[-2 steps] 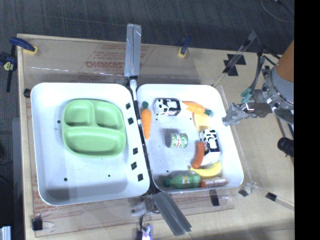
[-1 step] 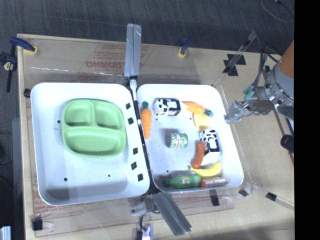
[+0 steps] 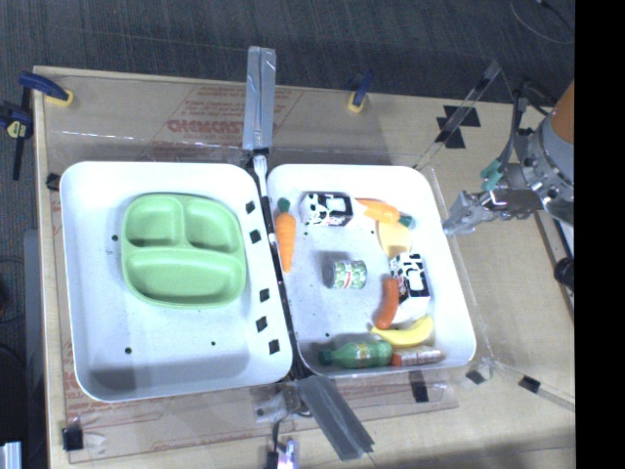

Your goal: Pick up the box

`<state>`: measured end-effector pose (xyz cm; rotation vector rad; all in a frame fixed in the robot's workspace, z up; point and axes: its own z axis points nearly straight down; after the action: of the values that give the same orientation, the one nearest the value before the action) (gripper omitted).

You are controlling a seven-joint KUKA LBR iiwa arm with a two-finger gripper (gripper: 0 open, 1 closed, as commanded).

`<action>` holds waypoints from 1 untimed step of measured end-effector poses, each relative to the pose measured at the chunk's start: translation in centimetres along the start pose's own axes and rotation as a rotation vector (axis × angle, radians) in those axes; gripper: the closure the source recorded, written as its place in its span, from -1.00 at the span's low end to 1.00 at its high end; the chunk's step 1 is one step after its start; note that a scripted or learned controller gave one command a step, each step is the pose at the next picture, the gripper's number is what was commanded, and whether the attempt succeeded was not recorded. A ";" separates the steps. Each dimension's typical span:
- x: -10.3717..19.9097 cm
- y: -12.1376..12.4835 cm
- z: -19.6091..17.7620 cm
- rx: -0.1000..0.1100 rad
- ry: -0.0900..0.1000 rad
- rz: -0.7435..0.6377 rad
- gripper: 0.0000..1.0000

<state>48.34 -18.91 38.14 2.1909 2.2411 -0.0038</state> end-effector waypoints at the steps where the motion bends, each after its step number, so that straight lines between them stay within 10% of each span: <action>1: 0.0 0.1 -1.1 -0.001 -0.002 -0.007 1.00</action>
<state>48.47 -18.88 39.20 2.1815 2.2474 -0.0042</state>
